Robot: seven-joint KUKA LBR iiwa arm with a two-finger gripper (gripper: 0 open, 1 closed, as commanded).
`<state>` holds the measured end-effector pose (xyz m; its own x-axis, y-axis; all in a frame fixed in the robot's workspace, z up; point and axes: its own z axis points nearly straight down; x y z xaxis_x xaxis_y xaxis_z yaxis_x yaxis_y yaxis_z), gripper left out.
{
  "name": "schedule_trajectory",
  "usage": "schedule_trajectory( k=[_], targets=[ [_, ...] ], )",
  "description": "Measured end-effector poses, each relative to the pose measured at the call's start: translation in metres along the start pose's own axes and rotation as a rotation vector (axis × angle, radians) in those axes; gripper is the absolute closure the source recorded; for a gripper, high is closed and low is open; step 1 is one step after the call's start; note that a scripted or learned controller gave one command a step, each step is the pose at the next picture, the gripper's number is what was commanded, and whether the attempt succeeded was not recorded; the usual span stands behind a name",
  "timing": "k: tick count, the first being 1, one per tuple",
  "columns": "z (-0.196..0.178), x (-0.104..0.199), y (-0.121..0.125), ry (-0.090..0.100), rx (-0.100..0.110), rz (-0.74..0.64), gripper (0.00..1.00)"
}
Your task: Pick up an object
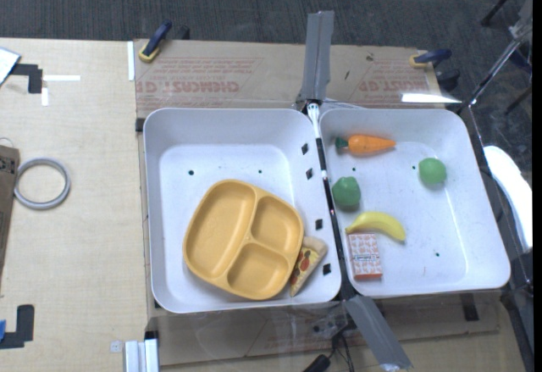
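Note:
The right bin (474, 269) holds an orange carrot (369, 144) at its back left, a light green ball (432, 172) at the right, a darker green round fruit (346, 192) by the left wall, a yellow banana (378, 226) in the middle and a small red and white carton (365, 257) at the front left. In the left bin (169, 192) lies a yellow three-part plate (244, 238), with a pizza slice (308, 263) wedged against its right edge.
A roll of tape (40, 183) lies on the wooden bench to the left of the bins. Cardboard with blue clamps (156, 41) sits behind the bins. A grey divider bar (318, 57) stands between the bins at the back.

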<state>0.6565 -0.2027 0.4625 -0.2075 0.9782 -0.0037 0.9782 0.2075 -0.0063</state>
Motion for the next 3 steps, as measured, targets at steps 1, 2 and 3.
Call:
schedule_trajectory(
  k=[1,2,3],
  targets=[
    [0.095,0.018,0.008,0.005,-0.003,0.302,1.0],
    [0.022,-0.015,-0.009,0.003,-0.004,0.262,1.0],
    [0.015,-0.015,-0.008,0.002,-0.001,0.26,1.0]
  ],
)
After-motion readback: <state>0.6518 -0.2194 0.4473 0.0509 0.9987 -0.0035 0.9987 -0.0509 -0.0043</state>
